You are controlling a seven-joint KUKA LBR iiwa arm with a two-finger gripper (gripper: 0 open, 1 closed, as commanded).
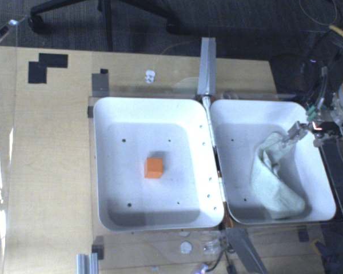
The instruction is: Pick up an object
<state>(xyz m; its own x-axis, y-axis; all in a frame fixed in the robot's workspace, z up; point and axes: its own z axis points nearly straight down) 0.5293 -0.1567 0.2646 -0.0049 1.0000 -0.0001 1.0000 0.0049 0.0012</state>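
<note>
An orange cube (154, 168) lies near the middle of the left bin (111, 204). A pale grey-green cloth (276, 182) lies crumpled in the right bin (240, 119), spread from its middle to its front right corner. My gripper (288, 137) reaches in over the right bin's right rim and is shut on the cloth's upper corner. That corner is drawn up into a peak at the fingertips, while the rest of the cloth rests on the bin floor.
A grey metal post (207, 67) stands behind the seam between the two bins. Cables and the arm's body (331, 113) crowd the right edge. Wooden bench top (46, 164) extends to the left of the bins.
</note>
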